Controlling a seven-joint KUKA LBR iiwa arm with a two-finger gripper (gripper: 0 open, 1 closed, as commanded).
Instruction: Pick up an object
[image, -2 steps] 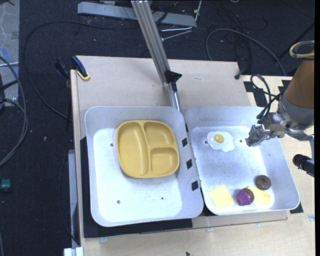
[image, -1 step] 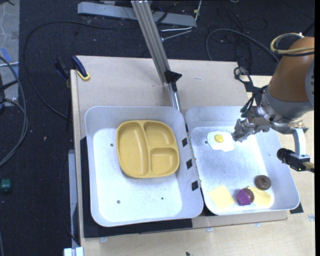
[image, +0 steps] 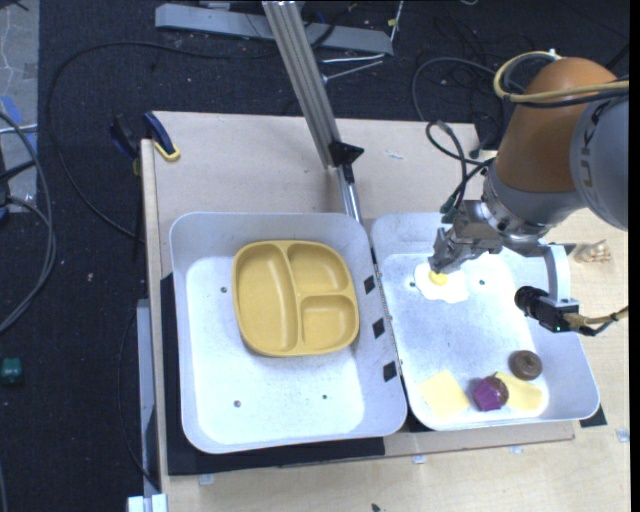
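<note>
Near the back edge of the right white bin (image: 570, 395), our gripper (image: 441, 266), whose state we cannot tell, sits over a flat white-and-yellow fried-egg toy (image: 446, 287), probably light, floppy, best pinched at its rim.

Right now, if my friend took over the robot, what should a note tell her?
Gripper: low in the right bin, right over the fried egg, touching or nearly touching it. I can't tell whether it has hold of it.
Things: the egg lies at the far left of the right bin. A purple toy, a brown donut and two pale yellow pieces lie along its near edge. A yellow divided plate lies in the left bin.
Done: the arm has reached the egg.
Left: grip something and lift it; nothing is off the bin floor yet.
</note>
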